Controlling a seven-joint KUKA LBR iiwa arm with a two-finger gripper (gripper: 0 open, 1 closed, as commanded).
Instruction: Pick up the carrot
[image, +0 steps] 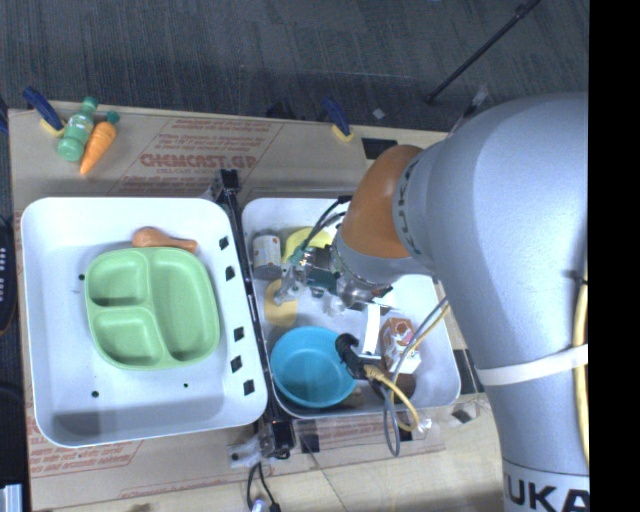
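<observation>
Carrot (97, 147) lies at worktop's far left corner beside a green bottle (74, 133); tool (290, 283) in right bin (445, 385) over clutter near blue bowl (310, 366), finger state cannot tell.

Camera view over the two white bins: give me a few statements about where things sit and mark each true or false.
1. The light green divided plate lies in the left white bin. True.
2. The orange carrot lies inside the right white bin. False: it rests on the cardboard above the left bin, beside a green toy bottle.
3. The round blue bowl sits in the right bin. True.
4. The gripper is over the left bin. False: it is over the right bin.
5. A tan drumstick-shaped toy lies on the blue bowl. False: it lies by the green plate's upper edge.
</observation>
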